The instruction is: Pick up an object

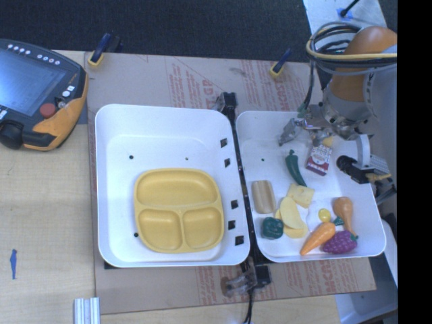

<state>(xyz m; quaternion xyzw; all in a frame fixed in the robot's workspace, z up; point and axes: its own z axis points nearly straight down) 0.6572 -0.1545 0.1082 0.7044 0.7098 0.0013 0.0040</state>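
Packet (320, 160) just below end effector (316, 128)

tray (179, 210) in left bin (111, 181) | toy foods (297, 211) in right bin (260, 130)

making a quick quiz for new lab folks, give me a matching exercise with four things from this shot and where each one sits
Things:
1. yellow divided tray
2. purple grapes
3. teach pendant
4. green pepper

Places:
A. on the bench, left of both bins
B. right bin, near corner
C. left bin
D. right bin, middle, beside a small red packet

Pairs: 1-C, 2-B, 3-A, 4-D
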